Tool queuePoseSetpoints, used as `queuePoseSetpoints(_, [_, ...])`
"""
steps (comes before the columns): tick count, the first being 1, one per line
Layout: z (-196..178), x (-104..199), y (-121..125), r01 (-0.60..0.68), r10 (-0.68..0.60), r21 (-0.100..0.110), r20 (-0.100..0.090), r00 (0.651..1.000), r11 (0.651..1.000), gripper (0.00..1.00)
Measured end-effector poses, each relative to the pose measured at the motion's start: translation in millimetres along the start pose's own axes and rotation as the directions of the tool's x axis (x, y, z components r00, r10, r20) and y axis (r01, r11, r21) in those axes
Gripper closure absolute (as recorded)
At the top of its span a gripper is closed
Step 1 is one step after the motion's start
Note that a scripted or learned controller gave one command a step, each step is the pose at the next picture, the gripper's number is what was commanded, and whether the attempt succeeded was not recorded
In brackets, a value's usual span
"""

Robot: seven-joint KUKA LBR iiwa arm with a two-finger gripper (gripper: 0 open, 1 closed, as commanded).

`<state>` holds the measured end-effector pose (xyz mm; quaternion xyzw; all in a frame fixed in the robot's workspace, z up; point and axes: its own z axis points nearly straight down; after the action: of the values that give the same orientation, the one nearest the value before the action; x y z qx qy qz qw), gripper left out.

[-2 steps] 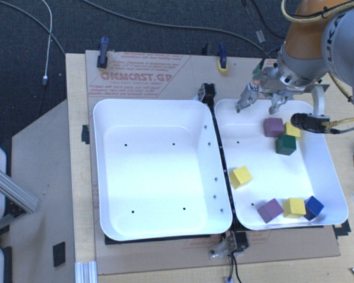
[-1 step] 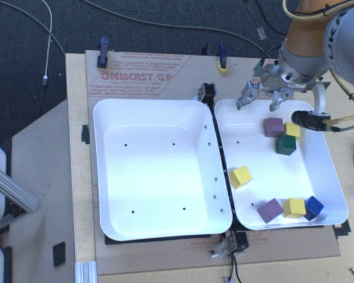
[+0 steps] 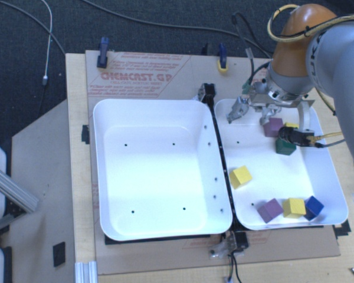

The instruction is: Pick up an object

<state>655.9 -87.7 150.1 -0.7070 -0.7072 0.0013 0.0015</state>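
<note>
Blocks [image 3: 282, 208] sit low in my right bin [image 3: 327, 175]; my gripper [image 3: 255, 106] hovers above, fingers spread, gripping nothing.

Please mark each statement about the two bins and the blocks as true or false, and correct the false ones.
1. All the blocks lie in the right bin. True.
2. A red block sits in the left bin. False: no block lies there.
3. The blue block is at the near right corner of the right bin. True.
4. The lone yellow block touches the near purple block. False: they lie apart.
5. The end effector hovers over the far end of the right bin. True.
6. The green block lies beside the blue block. False: it lies farther back, by the far purple block.
</note>
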Motion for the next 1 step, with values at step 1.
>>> queuePoseSetpoints(1, [62.1, -1.1, -3.1, 0.000, 0.000, -0.001, 0.000, 1.000, 1.000, 0.00])
